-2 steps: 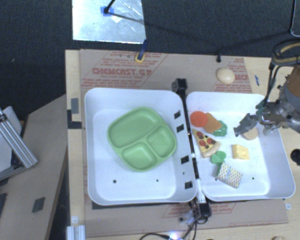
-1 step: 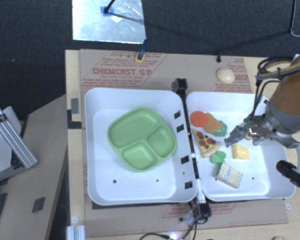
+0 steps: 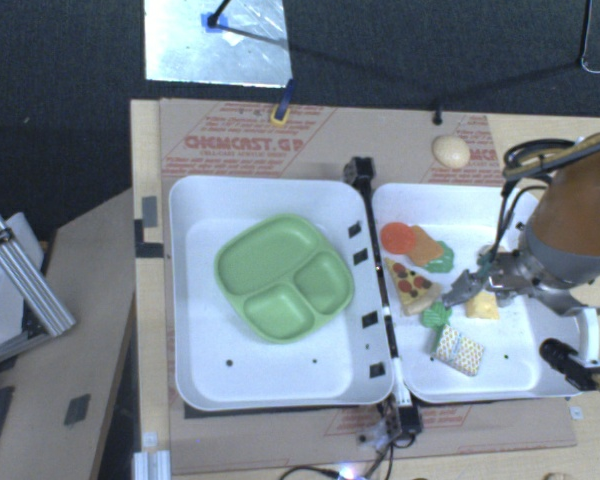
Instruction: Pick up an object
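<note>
Pizza slice (image 3: 414,286): light, stiff toy; best taken across its edges.
Hand (image 3: 467,286): beside it in right bin (image 3: 510,383); grip state cannot be told.

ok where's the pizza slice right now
The pizza slice lies in the right bin, near its left wall, just below the orange piece and above the green piece, left of the gripper.

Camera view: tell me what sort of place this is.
Probably a robot test bench in a lab, not a kitchen: two white bins sit on cardboard, toy food such as a pizza slice fills one, and a robot arm reaches in.
</note>
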Tool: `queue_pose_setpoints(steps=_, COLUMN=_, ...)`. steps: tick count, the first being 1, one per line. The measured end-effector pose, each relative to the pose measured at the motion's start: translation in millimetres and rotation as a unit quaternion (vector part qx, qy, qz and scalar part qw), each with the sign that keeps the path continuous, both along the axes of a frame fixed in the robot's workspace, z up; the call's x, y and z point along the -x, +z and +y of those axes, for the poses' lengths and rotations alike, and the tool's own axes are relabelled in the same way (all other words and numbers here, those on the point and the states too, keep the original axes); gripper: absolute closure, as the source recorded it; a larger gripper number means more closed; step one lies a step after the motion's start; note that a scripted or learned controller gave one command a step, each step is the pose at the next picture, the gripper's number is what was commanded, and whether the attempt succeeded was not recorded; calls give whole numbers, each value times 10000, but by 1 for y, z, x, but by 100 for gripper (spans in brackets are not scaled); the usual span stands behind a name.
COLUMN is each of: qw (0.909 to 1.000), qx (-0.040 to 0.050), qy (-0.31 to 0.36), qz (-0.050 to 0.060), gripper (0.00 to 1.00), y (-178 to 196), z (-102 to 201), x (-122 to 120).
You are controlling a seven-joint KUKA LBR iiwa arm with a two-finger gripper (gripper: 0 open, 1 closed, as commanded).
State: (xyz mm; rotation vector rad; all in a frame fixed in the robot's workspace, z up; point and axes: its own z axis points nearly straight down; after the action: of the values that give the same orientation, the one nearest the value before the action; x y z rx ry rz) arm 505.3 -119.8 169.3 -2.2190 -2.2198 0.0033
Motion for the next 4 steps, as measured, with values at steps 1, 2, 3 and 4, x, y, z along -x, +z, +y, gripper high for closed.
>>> queue_pose_setpoints(steps=1, qw=10000, qx=-2, qy=-1, qz=-3, gripper=0, y=-45, z=-6, x=-4)
queue_pose_setpoints(steps=2, qw=9999, qx=70, qy=-21, qz=-113, gripper=0, y=-78, z=-12, x=-9)
queue_pose_setpoints(steps=3, qw=9998, qx=86, qy=-16, qz=-177, gripper=100, y=-64, z=-12, x=-13)
queue_pose_setpoints(steps=4, qw=10000, qx=7, qy=15, qz=-43, gripper=100, y=-19, z=-13, x=-9)
